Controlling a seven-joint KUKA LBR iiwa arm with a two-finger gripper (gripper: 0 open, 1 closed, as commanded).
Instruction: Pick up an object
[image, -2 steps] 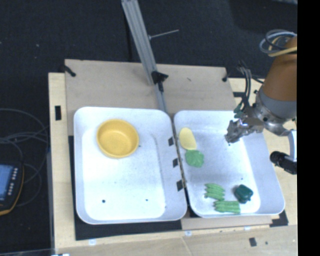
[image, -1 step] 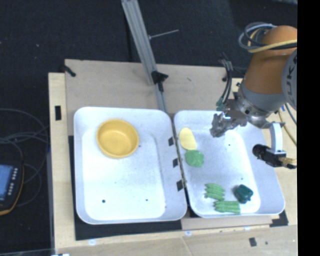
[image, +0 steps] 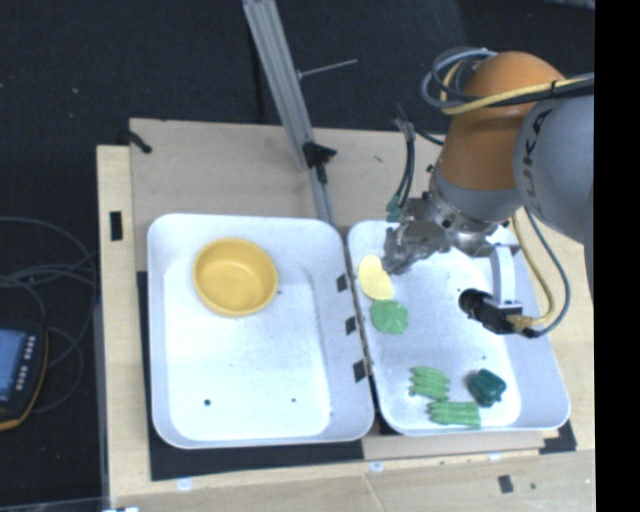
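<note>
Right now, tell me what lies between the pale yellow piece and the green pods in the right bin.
In the camera view, a round green piece lies just below the pale yellow piece; bare white bin floor follows down to the green pods.

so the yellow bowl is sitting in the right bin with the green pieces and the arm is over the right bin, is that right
Not quite. The yellow bowl sits in the left bin, alone, as the camera view shows. The green pieces lie in the right bin, and the arm's end effector is over the right bin, near its upper left corner.
</note>
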